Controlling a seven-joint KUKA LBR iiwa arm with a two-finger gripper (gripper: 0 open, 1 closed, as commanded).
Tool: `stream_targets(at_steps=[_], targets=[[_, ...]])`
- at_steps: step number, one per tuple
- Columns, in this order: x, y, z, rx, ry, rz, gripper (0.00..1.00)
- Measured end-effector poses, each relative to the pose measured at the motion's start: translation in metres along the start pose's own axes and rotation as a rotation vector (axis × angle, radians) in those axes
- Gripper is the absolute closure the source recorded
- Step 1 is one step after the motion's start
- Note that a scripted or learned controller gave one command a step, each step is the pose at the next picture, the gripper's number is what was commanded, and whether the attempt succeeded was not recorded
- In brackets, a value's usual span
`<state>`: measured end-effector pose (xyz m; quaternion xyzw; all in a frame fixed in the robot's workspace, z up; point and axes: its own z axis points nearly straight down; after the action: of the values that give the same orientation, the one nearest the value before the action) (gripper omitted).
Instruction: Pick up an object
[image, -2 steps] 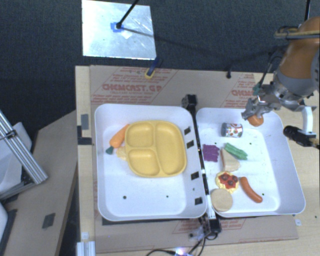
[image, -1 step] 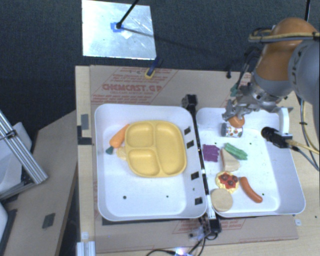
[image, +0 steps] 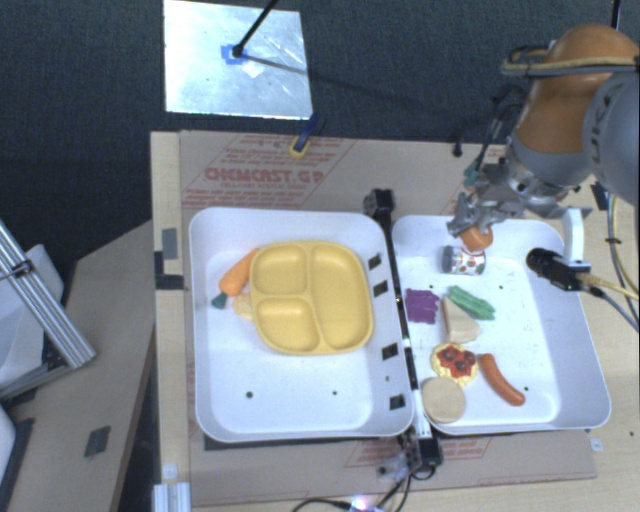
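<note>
Nearest the camera, and farthest in front of the gripper (image: 473, 228): a round beige biscuit (image: 443, 399) at the front wall of the right bin (image: 570, 340). Just behind it, toward the gripper, a pizza slice (image: 455, 362) with red topping. Beside that, away from the middle wall, a red-orange sausage (image: 500, 380) lying at a slant.

Closer to the gripper, a pale bread wedge (image: 459, 323), with a green pea pod (image: 470, 301) touching its far edge. Just beside them, near the wall between the two bins, a purple piece (image: 422, 305).

Directly in front of the gripper, a small silver can (image: 465, 262) on the bin floor. Between this can and the gripper tip, a small orange piece (image: 478, 239), right at the tip, touching it or almost touching.

Hangs over the far part of the right bin, pointing down, close above that orange piece. Cannot tell how wide it stands open. Cannot tell either whether it really has hold of the orange piece, because this part is too small and partly covered by the wrist.

Far from the gripper, across the middle wall in the left bin (image: 210, 330): a yellow divided plate (image: 305, 297) with three compartments. At the plate's rim, on the side away from the gripper, a toy carrot (image: 236, 273).
</note>
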<state>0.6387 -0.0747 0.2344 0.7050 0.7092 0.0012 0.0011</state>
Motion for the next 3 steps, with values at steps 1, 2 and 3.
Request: stream_targets(at_steps=[1,2,3], targets=[[0.0043,-0.0021,0.0204,0.002,-0.001,0.001,1.00],[0.0003,-0.0090,0.0119,0.002,0.000,0.005,1.00],[0.0058,-0.0050,0.0182,0.002,-0.001,0.001,1.00]])
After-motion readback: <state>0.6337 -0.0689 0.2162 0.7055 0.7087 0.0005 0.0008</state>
